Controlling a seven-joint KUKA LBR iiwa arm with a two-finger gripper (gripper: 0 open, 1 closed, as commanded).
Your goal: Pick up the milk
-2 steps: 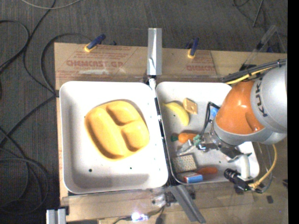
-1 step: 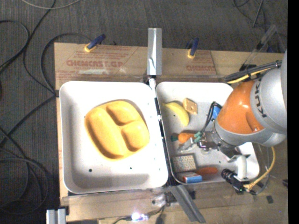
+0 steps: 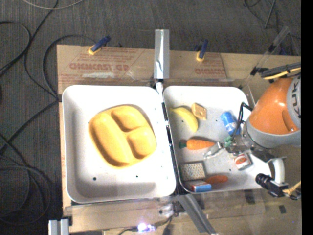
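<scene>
Two shallow white bins: left bin (image 3: 73,146) with yellow three-part plastic plate (image 3: 122,135), right bin (image 3: 211,91) cluttered. Risk: grabbing orange toy carrot (image 3: 198,144), since gripper (image 3: 217,151) low just beside its tip. Blue-and-white milk container (image 3: 228,121) near, untouched. Gripper opening: cannot tell. Grey-and-orange arm (image 3: 274,116) bent over right rim.

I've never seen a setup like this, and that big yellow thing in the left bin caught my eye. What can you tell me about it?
It is a yellow divided plate, looking like smooth plastic, with rounded corners and three hollow compartments: one long one along one side and two smaller ones beside it. It lies flat, right way up and turned slightly askew, near the middle of the left white bin. It rests on the bin's floor.
</scene>
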